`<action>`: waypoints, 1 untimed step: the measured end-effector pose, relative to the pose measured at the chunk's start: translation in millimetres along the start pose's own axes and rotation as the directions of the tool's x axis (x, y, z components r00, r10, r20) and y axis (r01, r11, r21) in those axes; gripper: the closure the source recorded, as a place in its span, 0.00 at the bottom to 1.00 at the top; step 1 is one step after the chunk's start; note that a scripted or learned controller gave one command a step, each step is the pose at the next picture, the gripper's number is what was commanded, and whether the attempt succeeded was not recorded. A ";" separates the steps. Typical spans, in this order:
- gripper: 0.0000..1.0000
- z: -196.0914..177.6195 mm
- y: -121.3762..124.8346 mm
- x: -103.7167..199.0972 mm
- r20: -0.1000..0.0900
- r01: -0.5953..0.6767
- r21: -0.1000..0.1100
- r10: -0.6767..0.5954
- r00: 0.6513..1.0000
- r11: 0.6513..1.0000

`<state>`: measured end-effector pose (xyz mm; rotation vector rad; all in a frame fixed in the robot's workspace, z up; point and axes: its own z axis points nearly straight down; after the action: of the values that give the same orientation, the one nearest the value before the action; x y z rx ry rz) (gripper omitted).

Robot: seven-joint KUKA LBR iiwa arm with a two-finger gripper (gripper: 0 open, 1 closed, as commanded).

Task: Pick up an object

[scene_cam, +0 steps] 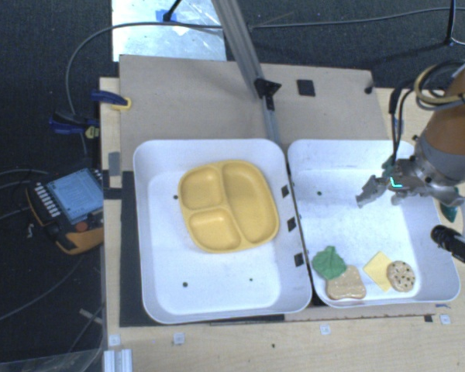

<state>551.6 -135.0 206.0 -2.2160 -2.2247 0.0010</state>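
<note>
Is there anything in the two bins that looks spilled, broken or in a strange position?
Nothing stands out. The yellow divided plate lies flat in the left bin; the toy foods huddle in the right bin's near corner.

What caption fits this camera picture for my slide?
Gripper hovers over right bin above toy foods; yellow plate sits in left bin.

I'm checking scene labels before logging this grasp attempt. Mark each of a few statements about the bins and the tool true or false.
1. The yellow divided plate lies in the left bin. True.
2. The tool hangs over the right bin. True.
3. The green leaf piece sits on the yellow plate. False: it lies in the right bin, near its front edge.
4. The round cookie is between the tool's fingers. False: it lies in the right bin, beside the yellow cheese square.
5. The plate has three compartments. True.
</note>
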 end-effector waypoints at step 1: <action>0.00 -1.2 0.9 0.0 0.001 0.000 -0.003 0.000 1.000 1.000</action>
<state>552.4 -135.0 207.2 -2.2172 -2.2270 -0.0018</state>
